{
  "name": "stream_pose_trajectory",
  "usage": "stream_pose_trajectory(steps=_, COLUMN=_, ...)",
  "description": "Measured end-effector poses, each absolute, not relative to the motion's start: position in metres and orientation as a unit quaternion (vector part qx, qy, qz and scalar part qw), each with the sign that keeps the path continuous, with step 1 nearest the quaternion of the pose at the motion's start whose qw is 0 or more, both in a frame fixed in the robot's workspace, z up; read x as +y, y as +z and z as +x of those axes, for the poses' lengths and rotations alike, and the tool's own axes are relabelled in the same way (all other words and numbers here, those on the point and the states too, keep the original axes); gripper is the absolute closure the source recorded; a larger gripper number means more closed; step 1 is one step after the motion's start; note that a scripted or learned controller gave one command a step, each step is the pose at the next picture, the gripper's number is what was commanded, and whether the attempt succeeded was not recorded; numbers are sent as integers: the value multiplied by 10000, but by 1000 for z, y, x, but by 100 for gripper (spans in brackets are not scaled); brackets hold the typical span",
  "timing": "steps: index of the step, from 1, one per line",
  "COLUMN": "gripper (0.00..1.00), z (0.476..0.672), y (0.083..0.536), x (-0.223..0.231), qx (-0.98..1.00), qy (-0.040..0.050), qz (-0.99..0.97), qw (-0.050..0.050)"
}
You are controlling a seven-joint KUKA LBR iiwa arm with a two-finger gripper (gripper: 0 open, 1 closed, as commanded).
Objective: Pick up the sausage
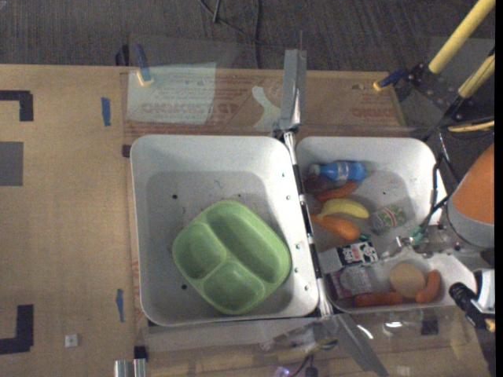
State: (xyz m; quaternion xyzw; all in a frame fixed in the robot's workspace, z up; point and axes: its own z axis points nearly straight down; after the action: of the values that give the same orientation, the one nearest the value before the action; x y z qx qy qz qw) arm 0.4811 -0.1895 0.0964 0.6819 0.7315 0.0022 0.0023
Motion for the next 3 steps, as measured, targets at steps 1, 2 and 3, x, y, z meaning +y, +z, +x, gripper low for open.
stream_pose_trajectory(steps=1, gripper=0, z=533, y=165, x=-224, qx=6766, qy=-2, qz=7364, qw=12)
stream_pose_trajectory(steps=2, gripper=0, z=492, y=86, x=-182, qx=7151, qy=11, qz=6990, qw=13)
stream_pose_trajectory(steps=3, gripper=0, z=545, y=227, x=-212, qx=6928, qy=1, qz=7211, qw=15)
